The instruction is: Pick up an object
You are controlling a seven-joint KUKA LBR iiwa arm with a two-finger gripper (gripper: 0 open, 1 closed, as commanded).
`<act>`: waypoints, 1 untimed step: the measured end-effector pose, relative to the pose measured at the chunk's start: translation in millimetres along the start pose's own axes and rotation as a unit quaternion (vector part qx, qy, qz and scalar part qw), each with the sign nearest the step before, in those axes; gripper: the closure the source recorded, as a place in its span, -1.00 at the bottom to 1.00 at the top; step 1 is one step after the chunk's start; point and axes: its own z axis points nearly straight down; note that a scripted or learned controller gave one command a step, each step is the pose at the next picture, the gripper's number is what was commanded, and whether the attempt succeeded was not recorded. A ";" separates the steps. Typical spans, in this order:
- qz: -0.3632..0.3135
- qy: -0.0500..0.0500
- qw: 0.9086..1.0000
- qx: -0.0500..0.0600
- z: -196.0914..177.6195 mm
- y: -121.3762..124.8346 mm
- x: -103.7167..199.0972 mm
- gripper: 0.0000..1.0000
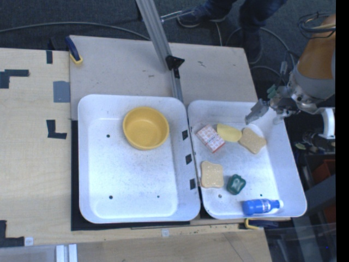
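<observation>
Sponge point(252, 140) just below fingers point(255, 113)

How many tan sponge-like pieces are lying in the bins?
2, both in the right bin: one sponge piece near its far right, just below the gripper; the other sponge piece near the bin's left wall. Nothing appears to hide more.

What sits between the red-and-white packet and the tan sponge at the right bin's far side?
In the camera view, a yellow soap-like block lies between the packet and the sponge.
</observation>
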 end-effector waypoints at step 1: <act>0.000 0.000 1.000 0.000 0.0 0.0 0.0 -1.00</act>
